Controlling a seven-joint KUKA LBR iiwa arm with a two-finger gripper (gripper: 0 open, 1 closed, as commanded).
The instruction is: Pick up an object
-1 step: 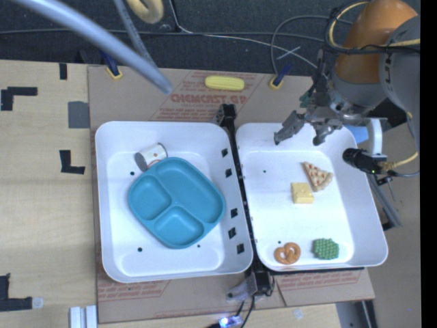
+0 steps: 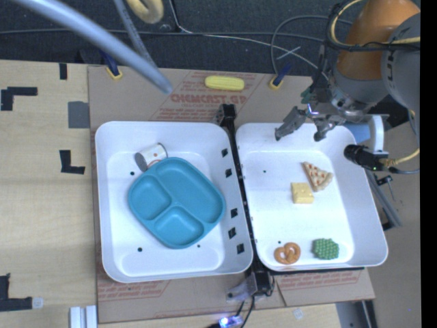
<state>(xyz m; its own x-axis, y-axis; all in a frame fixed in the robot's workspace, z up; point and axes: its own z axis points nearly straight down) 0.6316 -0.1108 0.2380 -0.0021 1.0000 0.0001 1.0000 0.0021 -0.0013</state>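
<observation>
The pizza slice point(image 2: 317, 175) sits near the cheese point(image 2: 302, 193), so we fear our end effector point(image 2: 301, 130), spread open and empty above, could nudge both.

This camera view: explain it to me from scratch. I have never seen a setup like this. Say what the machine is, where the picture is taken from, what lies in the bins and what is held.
The picture comes from one fixed camera above the bench, looking down at a slant. The grey and orange machine at the right is a robot arm. Its hand, with two spread fingers, hangs over the far edge of the right bin and holds nothing. That bin contains toy food: a pizza slice, a cheese cube, a pretzel and a green piece. The left bin contains a blue tray and a small cup on its side. A yellow piece lies on the cardboard beyond the bins.
</observation>
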